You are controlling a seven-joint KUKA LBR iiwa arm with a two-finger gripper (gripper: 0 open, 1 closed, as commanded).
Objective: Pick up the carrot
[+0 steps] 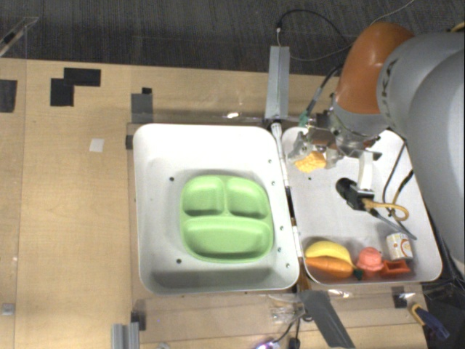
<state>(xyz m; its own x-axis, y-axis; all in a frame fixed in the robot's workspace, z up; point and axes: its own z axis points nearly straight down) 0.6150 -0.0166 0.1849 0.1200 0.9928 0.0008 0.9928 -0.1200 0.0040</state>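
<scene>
The carrot (330, 268) lies well away from the tool (312, 145), at the opposite end of the same bin (327, 209), tight in the corner against the end wall. A yellow fruit (328, 251) rests touching it on the side facing the tool, and a pink toy (370, 258) sits just beside its end, with a small can (399, 246) a little past that. The tool hangs low over the other end of the bin, with a small yellow piece (311, 163) right beneath it; from where I stand I cannot tell whether the tool is open or closed, or whether it has that piece. My read is that the reach toward the carrot has not started. To do it well, I'd carry the tool high across the bare middle of the bin, then come down over the carrot's free length, away from the pink toy, gripping across its narrow width. The crowding is the trouble: the fruit presses on one flank and the wall hems in the other, so a sloppy descent could catch the fruit instead. The green plate (227, 217) in the other bin (156, 195), off to the tool's side, plays no part.
</scene>
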